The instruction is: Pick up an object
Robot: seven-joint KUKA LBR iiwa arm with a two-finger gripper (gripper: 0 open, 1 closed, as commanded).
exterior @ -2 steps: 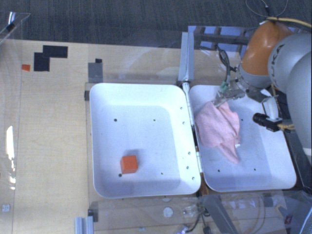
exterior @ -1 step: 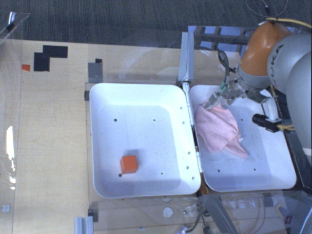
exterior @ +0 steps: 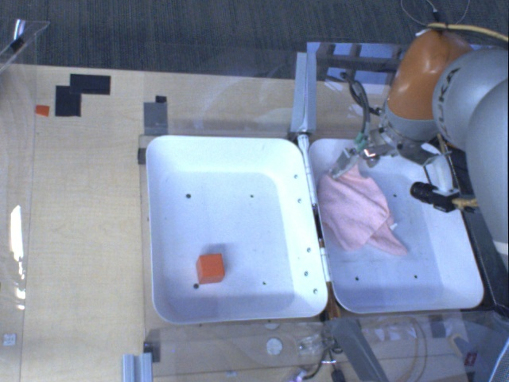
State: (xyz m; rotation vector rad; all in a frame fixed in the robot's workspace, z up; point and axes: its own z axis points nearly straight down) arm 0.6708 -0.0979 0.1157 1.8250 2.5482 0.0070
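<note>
A pink cloth [exterior: 358,210] lies crumpled in the right bin [exterior: 433,281], against its left wall. An orange cube [exterior: 211,268] sits in the left bin [exterior: 238,173], near its front left corner. My gripper [exterior: 355,161] is low over the right bin's back left part, right at the cloth's upper edge. The grey arm with its orange band [exterior: 421,74] reaches in from the right and hides the bin's back right corner. The view does not settle whether the gripper touches the cloth.
A metal divider [exterior: 303,94] runs between the two bins at the back. Black markers [exterior: 78,92] and a small orange tag [exterior: 42,111] lie on the wooden bench at the far left. A black cable fitting [exterior: 433,194] sticks out beside the wrist.
</note>
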